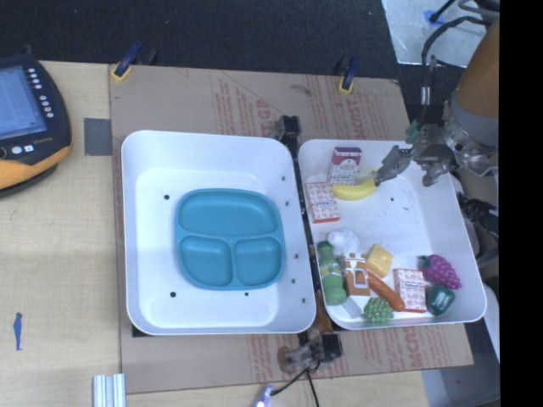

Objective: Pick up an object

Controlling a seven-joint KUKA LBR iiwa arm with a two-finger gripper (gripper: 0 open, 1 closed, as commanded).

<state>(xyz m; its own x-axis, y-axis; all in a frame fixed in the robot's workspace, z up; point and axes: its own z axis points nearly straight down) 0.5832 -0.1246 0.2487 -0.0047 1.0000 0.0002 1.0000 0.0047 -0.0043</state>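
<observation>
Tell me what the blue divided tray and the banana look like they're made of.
Blue tray: likely molded plastic, matte to satin, uniform colour with soft rounded compartment edges. Banana: probably a plastic toy, smooth and evenly yellow with a slight sheen; too small to be sure. It lies near the hand.

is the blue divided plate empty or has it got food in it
Empty: all three compartments of the blue divided plate show bare blue in the left bin.

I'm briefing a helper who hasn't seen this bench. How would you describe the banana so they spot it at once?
Look in the right bin, the one crowded with toy food. Near its far edge lies the banana, just below a small red-and-white carton and beside the gripper. It is the only plain yellow, curved piece there.
</observation>
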